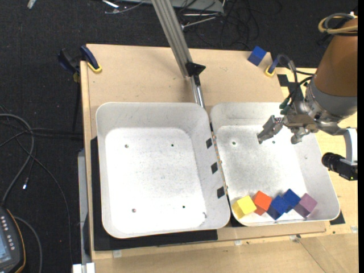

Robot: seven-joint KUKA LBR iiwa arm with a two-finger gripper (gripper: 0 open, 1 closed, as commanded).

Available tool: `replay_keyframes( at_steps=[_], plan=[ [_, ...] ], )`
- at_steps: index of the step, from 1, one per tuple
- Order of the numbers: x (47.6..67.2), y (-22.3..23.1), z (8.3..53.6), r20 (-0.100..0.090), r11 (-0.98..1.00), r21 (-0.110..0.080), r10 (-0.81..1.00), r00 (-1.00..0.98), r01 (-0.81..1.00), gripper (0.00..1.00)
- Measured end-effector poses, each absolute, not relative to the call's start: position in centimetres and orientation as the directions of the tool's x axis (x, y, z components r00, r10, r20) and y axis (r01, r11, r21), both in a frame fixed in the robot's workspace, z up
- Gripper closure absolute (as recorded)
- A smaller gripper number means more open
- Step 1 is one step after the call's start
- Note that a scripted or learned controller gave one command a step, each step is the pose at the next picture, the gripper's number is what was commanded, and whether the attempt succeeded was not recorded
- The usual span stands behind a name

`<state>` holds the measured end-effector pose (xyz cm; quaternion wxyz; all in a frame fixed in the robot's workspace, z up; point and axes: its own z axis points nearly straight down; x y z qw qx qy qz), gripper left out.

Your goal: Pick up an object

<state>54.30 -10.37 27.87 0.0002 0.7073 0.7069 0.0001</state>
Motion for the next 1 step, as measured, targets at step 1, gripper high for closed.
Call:
replay_keyframes(
  at_steps=[1],
  plan=[
    [55.36,-10.52,13.12,0.001,-0.002,-0.007,1.000,0.002,1.000,0.00]
  ],
)
